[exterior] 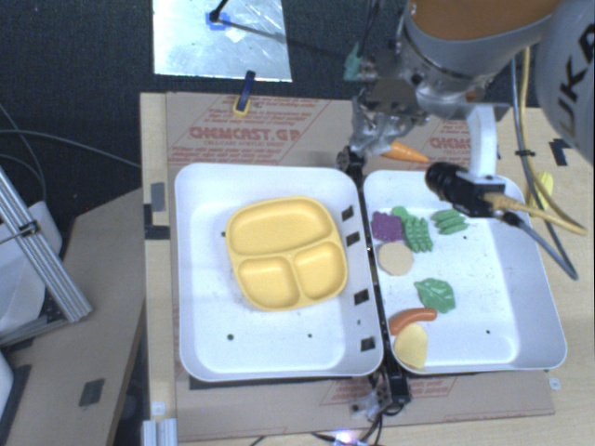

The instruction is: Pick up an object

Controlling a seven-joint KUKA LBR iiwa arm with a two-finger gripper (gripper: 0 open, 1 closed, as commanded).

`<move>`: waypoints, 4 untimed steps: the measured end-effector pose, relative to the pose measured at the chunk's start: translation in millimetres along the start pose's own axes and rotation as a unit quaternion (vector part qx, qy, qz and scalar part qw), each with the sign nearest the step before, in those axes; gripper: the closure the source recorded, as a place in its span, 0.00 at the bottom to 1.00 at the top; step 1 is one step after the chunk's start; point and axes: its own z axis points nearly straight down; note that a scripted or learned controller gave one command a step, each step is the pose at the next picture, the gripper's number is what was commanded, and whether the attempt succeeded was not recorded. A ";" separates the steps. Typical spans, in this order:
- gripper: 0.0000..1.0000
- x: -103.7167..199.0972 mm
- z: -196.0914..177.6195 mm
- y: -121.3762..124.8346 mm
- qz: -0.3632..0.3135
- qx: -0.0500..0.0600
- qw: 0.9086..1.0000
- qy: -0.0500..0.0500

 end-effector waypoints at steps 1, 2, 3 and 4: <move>1.00 -29.7 13.8 -61.9 0.000 0.008 1.000 -0.001; 1.00 28.4 115.4 -62.6 -0.005 0.012 1.000 -0.002; 1.00 -59.3 61.0 -57.7 0.003 0.004 1.000 -0.002; 1.00 -34.3 45.7 -59.9 -0.003 0.006 1.000 -0.001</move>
